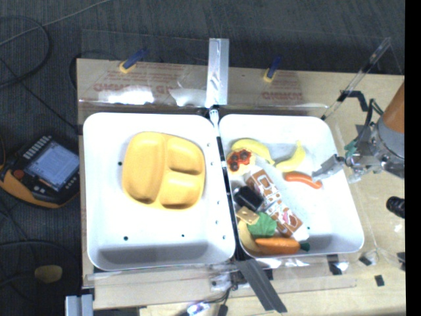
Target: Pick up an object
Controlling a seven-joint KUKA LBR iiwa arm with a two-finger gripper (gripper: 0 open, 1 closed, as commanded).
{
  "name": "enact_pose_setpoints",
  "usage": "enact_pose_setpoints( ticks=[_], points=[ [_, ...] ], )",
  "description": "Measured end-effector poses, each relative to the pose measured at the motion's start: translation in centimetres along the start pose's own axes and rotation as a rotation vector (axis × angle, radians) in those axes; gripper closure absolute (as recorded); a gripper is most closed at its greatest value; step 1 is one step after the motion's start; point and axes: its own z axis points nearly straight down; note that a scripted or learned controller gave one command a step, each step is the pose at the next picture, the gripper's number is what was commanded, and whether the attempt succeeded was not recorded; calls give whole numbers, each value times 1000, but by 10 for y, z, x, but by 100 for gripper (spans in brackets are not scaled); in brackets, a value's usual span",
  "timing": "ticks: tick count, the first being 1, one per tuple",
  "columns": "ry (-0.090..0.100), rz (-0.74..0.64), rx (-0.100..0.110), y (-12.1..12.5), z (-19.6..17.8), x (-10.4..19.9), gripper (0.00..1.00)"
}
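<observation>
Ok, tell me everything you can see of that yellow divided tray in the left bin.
The yellow tray looks like smooth moulded plastic with rounded corners. It has three compartments: one long one on the camera view's left and two smaller ones stacked on its right, with nothing visibly in them. It lies flat, open side up, turned slightly askew, near the middle of the left white bin. It rests on the bin floor, apart from the walls, and nothing else touches it.

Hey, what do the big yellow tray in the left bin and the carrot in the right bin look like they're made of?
The yellow tray looks like moulded plastic: one even colour, rounded compartments, a soft sheen. The carrot seems to be a plastic toy: uniform smooth orange with a solid green tip, though it is too small to be sure. Both bins appear glossy white plastic.
</observation>
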Motion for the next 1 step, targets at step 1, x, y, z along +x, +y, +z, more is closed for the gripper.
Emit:
enact_pose_setpoints(
  ticks=[1],
  points=[
    [-2,-1,0,78,91,30,0]
  ],
)
